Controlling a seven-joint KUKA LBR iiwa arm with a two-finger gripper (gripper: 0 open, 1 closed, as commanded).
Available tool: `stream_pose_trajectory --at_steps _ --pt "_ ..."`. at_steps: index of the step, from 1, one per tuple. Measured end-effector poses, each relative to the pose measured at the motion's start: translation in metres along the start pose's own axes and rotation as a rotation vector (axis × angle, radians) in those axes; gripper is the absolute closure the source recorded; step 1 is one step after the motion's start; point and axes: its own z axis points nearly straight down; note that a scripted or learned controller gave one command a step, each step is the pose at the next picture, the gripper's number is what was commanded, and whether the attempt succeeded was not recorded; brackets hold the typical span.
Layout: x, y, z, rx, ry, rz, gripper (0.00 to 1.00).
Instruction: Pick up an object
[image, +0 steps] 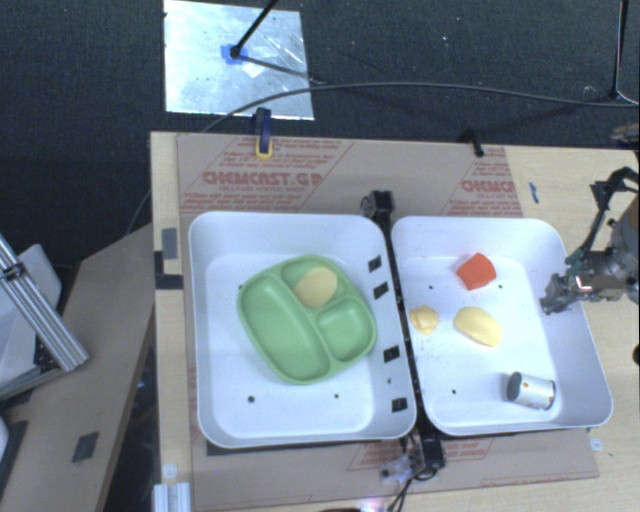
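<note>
The bench is light wood, overlaid with a brown cardboard sheet printed in red lettering. It stands on dark carpet, where a shiny foil square lies beyond the far edge. A blue-and-yellow clamp grips the cardboard's far edge. A dark cable runs across the carpet. An aluminium rail slants in at the left edge.

Two white bins sit side by side, joined by black clips. The left bin holds a green divided plate, with a pale yellow rounded item in its far compartment.

The right bin holds four loose objects: an orange block toward the far side, a small yellow piece near the dividing wall, a larger yellow lump just beside it, and a silver cylinder lying on its side toward the near corner.

The pincer is at the right bin's right rim, above its wall. Whether it is wide or narrow cannot be told. Nothing is seen between its tips. The orange block and the yellow lump lie to its left, apart from it; the silver cylinder lies nearer the camera, also apart.
</note>
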Motion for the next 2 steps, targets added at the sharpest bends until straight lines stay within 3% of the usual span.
stream_pose_trajectory --at_steps 1,2 --pt "0.0 0.002 -0.02 0.002 0.001 0.0 1.0" --pt "0.048 0.016 -0.003 0.006 0.003 -0.004 1.0"
